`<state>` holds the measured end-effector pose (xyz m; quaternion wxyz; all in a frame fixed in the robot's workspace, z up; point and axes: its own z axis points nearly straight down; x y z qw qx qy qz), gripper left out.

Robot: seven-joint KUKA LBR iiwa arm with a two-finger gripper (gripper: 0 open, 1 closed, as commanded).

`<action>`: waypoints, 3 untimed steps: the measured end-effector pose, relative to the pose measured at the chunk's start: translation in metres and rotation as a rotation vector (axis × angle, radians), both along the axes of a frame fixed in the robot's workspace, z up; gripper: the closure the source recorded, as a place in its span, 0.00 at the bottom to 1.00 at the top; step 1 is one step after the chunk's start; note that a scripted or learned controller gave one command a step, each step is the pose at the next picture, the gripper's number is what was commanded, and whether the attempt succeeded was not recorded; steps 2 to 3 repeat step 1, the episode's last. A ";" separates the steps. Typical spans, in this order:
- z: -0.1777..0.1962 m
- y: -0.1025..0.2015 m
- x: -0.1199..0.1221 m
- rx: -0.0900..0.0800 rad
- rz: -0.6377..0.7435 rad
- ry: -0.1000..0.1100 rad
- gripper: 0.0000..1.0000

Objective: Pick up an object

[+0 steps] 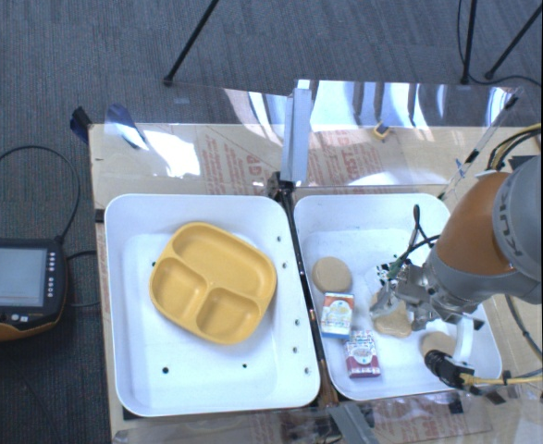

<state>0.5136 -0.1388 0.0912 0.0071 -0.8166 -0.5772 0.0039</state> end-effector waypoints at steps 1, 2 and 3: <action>0.113 0.107 -0.002 -0.003 0.200 -0.014 1.00; 0.113 0.107 -0.002 -0.003 0.200 -0.014 1.00; 0.113 0.107 -0.002 -0.003 0.200 -0.014 1.00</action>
